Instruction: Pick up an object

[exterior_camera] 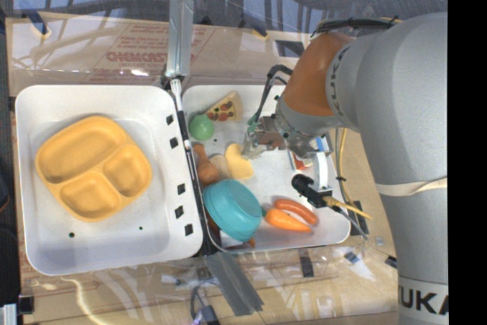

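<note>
The tool (254, 145) hung in the right bin (266, 186) just above a pale yellow piece (238, 165); its finger spacing could not be told.

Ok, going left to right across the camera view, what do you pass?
Yellow divided tray → green ball → teal bowl → gripper → orange carrot → arm's orange band.
</note>
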Available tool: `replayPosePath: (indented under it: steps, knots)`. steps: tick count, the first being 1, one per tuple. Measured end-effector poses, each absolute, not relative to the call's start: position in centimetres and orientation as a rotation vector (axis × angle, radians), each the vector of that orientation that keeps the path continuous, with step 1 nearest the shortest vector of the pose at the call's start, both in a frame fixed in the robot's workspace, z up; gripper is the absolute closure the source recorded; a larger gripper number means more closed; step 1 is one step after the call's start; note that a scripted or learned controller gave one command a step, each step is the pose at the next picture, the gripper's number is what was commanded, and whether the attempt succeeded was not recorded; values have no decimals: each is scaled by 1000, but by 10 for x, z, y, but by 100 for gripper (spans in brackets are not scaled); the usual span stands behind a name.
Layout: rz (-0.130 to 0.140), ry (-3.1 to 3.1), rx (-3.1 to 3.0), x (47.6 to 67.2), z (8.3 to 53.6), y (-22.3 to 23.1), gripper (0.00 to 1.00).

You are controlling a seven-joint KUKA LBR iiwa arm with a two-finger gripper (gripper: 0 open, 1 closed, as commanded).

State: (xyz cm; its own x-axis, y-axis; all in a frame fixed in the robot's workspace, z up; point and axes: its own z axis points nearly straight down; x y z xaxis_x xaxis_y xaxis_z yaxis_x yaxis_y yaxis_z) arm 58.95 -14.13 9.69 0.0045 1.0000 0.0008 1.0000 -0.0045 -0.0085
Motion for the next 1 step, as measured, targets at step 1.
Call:
replayPosePath:
  steps: [1]
  knots:
    - [9, -2212, -2222, 589, 97, -141, 0]
